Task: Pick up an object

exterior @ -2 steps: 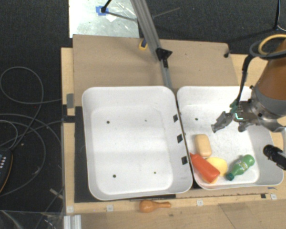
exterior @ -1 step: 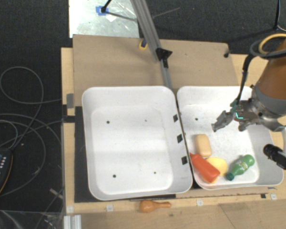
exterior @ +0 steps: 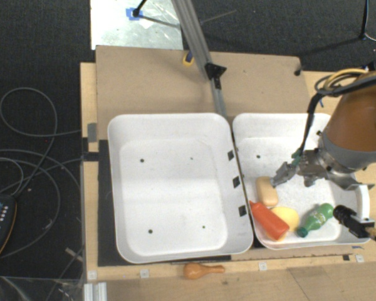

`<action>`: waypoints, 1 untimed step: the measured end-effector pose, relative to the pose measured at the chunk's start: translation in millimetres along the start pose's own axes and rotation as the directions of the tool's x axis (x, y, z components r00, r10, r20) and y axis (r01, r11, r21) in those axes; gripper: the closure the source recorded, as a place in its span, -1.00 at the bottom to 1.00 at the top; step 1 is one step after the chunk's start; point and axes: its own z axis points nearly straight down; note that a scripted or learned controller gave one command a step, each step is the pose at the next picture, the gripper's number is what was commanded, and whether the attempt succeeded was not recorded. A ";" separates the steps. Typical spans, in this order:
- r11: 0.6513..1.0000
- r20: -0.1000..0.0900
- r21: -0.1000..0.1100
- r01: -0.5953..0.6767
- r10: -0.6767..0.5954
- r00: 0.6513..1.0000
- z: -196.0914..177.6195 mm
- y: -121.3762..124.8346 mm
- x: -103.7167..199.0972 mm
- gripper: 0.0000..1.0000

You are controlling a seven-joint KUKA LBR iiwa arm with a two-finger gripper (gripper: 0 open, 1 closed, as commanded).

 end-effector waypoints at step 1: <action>1.000 0.000 0.000 -0.001 0.001 1.000 59.0 -1.9 -8.0 -1.00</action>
